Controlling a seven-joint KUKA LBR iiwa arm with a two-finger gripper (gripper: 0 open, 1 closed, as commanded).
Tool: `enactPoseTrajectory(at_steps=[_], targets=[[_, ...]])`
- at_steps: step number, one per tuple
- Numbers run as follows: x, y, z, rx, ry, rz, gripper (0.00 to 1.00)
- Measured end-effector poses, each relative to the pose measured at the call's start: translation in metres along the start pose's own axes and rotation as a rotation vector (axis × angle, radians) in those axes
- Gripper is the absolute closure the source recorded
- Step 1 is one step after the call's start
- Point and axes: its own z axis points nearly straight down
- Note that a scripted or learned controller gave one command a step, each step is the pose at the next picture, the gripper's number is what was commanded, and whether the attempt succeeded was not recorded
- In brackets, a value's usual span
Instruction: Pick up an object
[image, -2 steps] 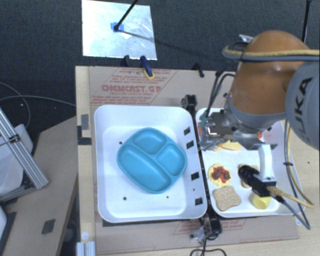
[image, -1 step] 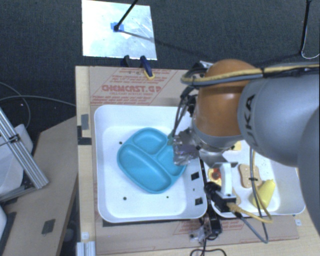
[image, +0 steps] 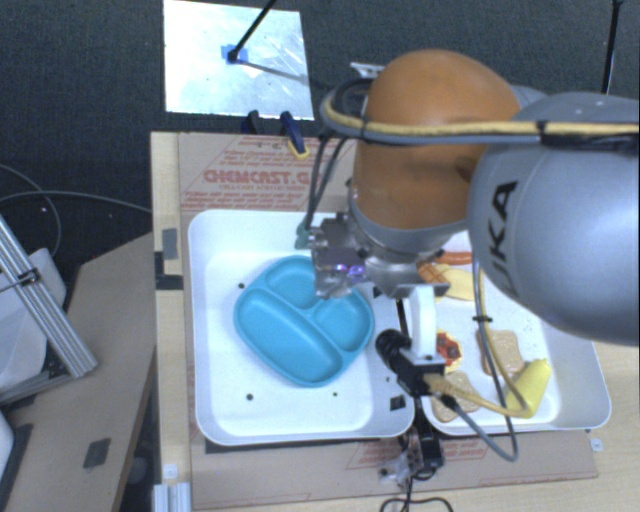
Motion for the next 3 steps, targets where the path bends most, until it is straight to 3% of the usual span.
enactPoseTrajectory(at_steps=[3], targets=[[-0.003, 0.002, -0.027, 0.003, -0.003, -0.015, 1.00]])
